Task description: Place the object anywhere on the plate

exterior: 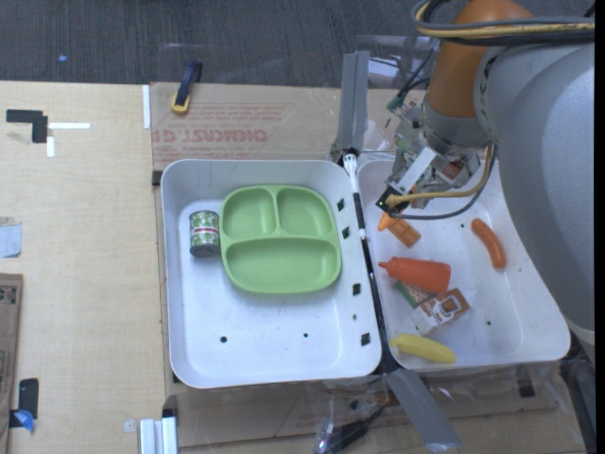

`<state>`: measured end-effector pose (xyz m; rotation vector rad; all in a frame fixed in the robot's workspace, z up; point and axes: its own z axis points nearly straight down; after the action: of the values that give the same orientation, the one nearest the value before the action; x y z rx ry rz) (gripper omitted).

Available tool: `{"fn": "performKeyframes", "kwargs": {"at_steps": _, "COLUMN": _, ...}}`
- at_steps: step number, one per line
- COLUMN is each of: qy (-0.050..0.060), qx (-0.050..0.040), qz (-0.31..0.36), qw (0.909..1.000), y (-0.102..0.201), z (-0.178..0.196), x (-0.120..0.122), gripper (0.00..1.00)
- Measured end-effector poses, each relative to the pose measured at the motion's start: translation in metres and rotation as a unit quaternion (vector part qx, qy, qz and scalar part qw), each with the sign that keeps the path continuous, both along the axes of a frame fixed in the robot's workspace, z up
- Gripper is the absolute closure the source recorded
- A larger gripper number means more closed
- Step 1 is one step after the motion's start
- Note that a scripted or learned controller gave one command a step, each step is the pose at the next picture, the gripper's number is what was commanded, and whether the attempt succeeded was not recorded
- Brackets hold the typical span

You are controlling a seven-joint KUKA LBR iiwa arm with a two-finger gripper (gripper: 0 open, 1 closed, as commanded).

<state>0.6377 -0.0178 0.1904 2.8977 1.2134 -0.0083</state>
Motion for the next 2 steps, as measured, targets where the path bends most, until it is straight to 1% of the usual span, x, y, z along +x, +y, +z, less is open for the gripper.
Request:
{"fn": "performKeyframes", "kwargs": {"at_steps": 1, "qy": 0.0, "qx": 0.0006, "qz": 0.045, "qw": 0.999, "y": 0.064, "z": 0.0, "x": -0.01, "gripper": 1.0}}
{"fn": "performKeyframes", "kwargs": {"at_steps": 2, "qy": -0.001, "qx": 0.0008, "qz": 0.145, "qw": 0.9894, "y": 0.107, "z": 0.0, "x": -0.004, "gripper": 1.0}}
